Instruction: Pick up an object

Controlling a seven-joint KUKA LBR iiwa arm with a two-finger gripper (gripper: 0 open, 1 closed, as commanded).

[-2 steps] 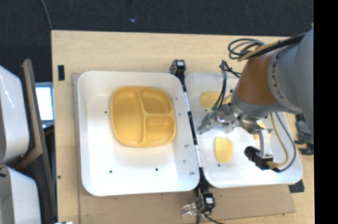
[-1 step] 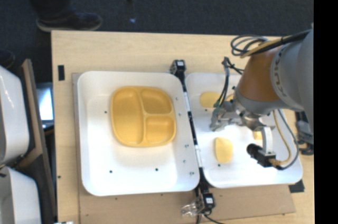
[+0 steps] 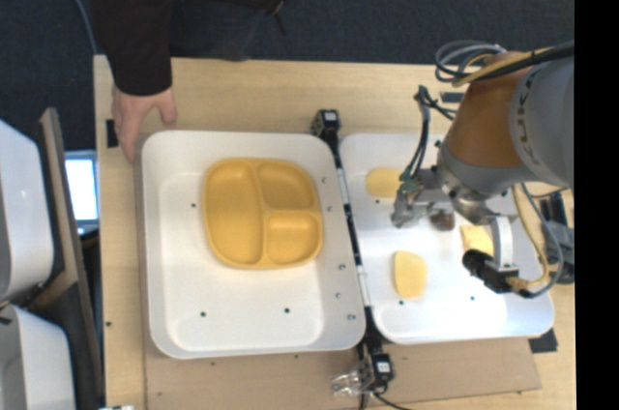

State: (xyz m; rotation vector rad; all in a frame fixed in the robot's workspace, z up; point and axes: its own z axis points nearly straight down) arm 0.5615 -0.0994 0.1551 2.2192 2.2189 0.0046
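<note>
In the right bin [image 3: 455, 326] lie three pale yellow pieces. One piece [image 3: 383, 182] rests near the bin's far left corner, a second [image 3: 410, 274] sits toward the front, and a third [image 3: 476, 237] is partly hidden under the arm. My gripper [image 3: 422, 209] hangs low over the bin between the far piece and the front piece, just right of the far one. The grey wrist and orange band [image 3: 486, 123] cover it from above. I see nothing clearly held.
The left bin [image 3: 184, 321] holds a yellow divided plate [image 3: 261, 211]. A person in dark clothes stands at the far side, one hand [image 3: 145, 113] on the bench by the left bin's far corner. Cables [image 3: 522, 278] loop along the right bin's right side.
</note>
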